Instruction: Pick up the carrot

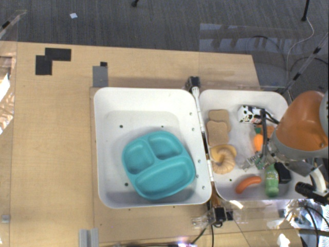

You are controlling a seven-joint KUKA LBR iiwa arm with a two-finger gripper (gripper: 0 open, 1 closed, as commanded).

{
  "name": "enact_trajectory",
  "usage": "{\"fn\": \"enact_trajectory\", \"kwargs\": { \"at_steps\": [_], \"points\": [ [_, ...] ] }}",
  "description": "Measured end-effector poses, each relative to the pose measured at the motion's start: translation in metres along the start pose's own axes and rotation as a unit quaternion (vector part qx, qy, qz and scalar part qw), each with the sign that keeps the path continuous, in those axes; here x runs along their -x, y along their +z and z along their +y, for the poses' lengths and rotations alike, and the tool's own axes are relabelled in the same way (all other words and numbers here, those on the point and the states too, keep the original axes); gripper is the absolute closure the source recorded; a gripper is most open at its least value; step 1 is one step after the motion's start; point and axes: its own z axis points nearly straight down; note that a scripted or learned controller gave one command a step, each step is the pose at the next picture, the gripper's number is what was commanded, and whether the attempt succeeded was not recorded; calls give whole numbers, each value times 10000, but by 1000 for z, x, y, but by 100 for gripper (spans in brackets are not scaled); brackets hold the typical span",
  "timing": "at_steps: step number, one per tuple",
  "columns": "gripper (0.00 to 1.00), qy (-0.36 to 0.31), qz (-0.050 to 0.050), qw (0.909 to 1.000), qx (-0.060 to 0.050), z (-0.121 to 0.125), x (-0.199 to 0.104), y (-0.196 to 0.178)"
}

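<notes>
Approach step: the gripper [261, 156], fingers' state untellable, hangs mid-right beside the carrot [258, 140]; next, descend and close.

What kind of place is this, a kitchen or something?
More likely a robot lab: a robot arm reaches over two white bins on a wooden bench, one holding toy food like a carrot, with cables about.
</notes>
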Motion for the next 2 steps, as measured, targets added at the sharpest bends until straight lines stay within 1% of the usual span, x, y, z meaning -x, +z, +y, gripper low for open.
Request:
{"fn": "enact_trajectory", "kwargs": {
  "at_steps": [1, 2],
  "points": [
    [0, 11, -13, 10000, 15, 1, 1, 0],
    [0, 385, 48, 9992, -14, -21, 64, 2]
  ]
}}
